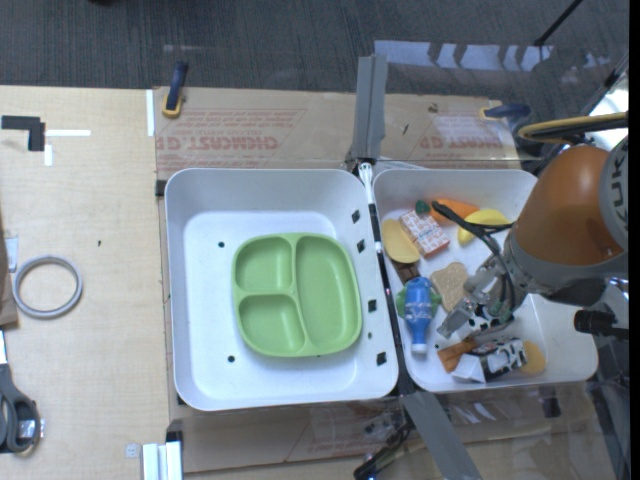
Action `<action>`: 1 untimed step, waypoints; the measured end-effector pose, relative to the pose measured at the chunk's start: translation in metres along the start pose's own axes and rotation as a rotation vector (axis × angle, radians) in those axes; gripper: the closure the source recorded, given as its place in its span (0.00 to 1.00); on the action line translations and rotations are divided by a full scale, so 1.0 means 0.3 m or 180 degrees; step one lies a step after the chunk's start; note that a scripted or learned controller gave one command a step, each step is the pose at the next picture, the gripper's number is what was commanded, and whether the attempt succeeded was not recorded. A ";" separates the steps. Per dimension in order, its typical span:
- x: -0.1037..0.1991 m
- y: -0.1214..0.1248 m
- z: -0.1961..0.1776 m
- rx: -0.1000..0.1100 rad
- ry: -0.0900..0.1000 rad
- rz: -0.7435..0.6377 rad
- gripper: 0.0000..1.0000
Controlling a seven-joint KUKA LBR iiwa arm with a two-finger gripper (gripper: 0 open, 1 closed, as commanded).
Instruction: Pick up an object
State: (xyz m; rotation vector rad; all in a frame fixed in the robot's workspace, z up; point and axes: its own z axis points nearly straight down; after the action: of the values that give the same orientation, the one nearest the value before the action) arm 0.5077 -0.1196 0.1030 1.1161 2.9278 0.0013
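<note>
The right bin (470, 180) holds a jumble of small items: a blue bottle (417, 306), a red-and-white packet (424, 230), a tan round piece (399, 242), a bread slice (452, 283), an orange carrot (457, 208), a yellow piece (484, 221) and a black-and-white object (503, 359). My gripper (480, 306) hangs low over the bin's middle, just right of the bottle and bread slice. The orange wrist band (570, 208) sits above it to the right. I see nothing clearly between the fingers.
The left bin (190, 268) holds a green divided plate (298, 294). A roll of tape (45, 286) lies on the wooden bench at left, scissors (15, 420) near the lower left. A metal divider post (368, 108) stands behind the bins.
</note>
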 end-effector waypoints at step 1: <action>-0.241 0.276 0.028 0.0002 0.0004 -0.0133 0.00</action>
State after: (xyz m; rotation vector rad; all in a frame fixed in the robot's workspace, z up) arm 0.6168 -0.1058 0.0954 1.0549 2.9517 0.0009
